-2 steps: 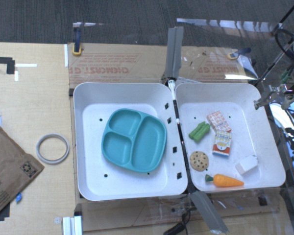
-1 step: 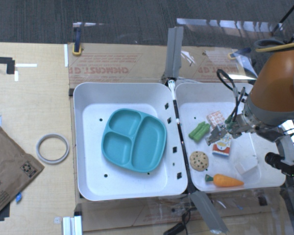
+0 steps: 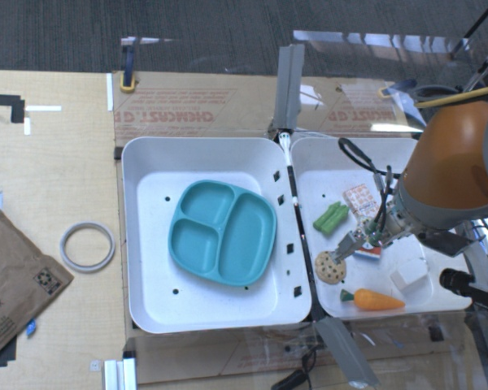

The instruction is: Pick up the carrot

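We found the gripper point(image 3: 347, 250) low in the right bin point(image 3: 407, 149), its slim fingers pointing toward the cookie point(image 3: 329, 268); whether those fingers were spread or closed we could not tell, and nothing showed between them. The carrot point(image 3: 374, 300) lay just below and slightly to the right of the tool, near the bin's front wall, tip pointing right — close, but apart from it.

The risks, as we judged them: the tool sat nearer the cookie than the carrot, so a straight descent would likely land on the wrong thing; the carrot looked smooth, rounded and tapered, a shape that could squirt sideways out of a pinch or roll toward the wall; the wall itself left little room for a finger on the far side.

Around the tool lay a ridged green piece point(image 3: 332, 217) up and to the left, a flat printed packet point(image 3: 359, 198) above, and a pale blocky lump point(image 3: 408, 280) to the right; any of them could be nudged. The cookie was a round, speckled disc; the carrot glossy orange plastic, we supposed. Far left of the tool, the other bin held a smooth teal divided plate point(image 3: 223, 232).
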Controlling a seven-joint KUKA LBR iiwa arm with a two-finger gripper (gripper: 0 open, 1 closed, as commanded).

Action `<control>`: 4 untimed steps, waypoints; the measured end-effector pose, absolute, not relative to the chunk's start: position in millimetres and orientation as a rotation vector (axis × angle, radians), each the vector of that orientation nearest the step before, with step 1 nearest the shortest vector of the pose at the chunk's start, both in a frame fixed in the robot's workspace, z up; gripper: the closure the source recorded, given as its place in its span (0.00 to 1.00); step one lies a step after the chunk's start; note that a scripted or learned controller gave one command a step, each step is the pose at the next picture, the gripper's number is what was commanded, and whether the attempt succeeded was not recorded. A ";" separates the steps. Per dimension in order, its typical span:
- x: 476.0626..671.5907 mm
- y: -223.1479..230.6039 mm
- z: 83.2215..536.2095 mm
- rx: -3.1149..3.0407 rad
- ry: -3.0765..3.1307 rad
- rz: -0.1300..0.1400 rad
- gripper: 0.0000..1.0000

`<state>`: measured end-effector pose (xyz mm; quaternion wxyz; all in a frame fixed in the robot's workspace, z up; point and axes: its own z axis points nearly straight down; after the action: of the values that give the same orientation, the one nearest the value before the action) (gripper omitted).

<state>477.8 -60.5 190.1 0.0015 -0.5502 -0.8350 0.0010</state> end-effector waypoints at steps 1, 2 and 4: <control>529.6 -46.5 189.8 -1.676 -2.655 0.003 0.00; 478.8 -47.9 250.1 -1.313 -2.854 0.001 0.00; 477.6 -107.4 131.1 -0.786 -3.039 -0.001 0.00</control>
<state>477.6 -107.4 131.1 0.0011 -0.2504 -0.9681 -0.0003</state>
